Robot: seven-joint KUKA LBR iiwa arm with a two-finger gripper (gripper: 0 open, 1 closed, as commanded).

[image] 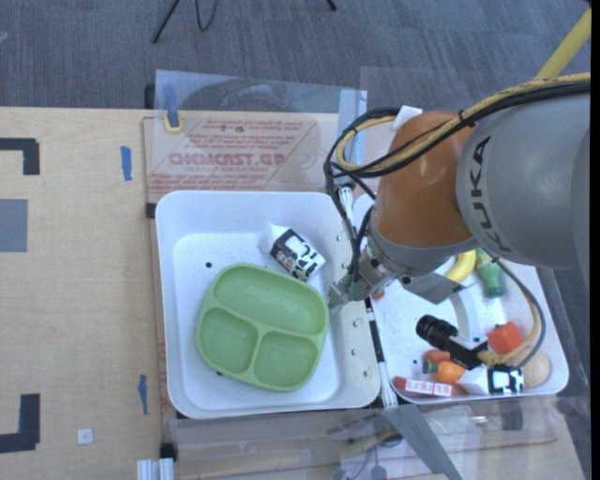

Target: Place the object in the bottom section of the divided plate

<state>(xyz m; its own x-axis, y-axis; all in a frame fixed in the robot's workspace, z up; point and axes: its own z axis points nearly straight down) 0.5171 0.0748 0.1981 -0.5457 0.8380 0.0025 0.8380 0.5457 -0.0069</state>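
Setting: a robotics lab, as I see it from my console | two white bins [178,281] on a plywood bench [66,281] | blue tape marks [126,162] at left | grey carpet [281,37] and tripod legs [183,19] along the top | cabled KUKA arm [525,178] at right

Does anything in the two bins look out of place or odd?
Little stands out. The green plate lies flat but turned at an angle in the left bin. A small black and white object lies tilted beside it, not in any section.
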